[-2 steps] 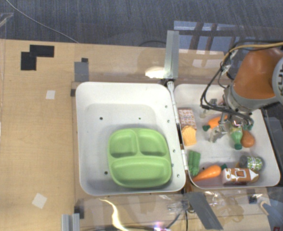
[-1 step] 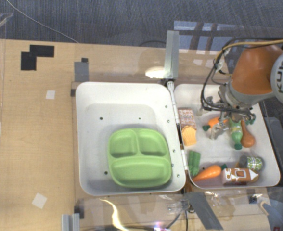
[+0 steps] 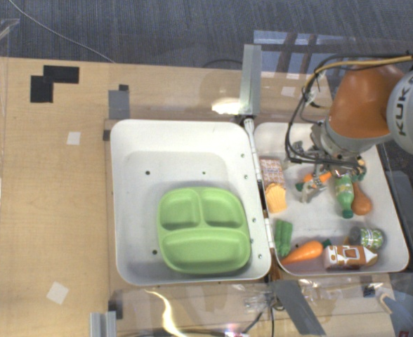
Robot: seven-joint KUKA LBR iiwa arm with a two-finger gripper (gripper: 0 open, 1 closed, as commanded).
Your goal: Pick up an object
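My gripper (image 3: 317, 182) hangs below the orange wrist band, low over the back middle of the right bin (image 3: 392, 262). A small orange and green toy (image 3: 313, 180) lies right at the gripper tip, partly hidden by it. Just right of it are a green bottle (image 3: 344, 196) and an orange-brown piece (image 3: 362, 203). To its left lie a snack bar wrapper (image 3: 271, 168) and a yellow-orange block (image 3: 276, 199). Along the bin's front are a green pepper (image 3: 283, 236), a carrot (image 3: 303, 253), a brown carton (image 3: 348, 257) and a green can (image 3: 370, 239).
The left bin (image 3: 133, 153) holds a green sectioned plate (image 3: 203, 230) toward its front. A raised divider (image 3: 257, 181) separates the two bins. The arm's body and cables cover the right bin's back right corner.
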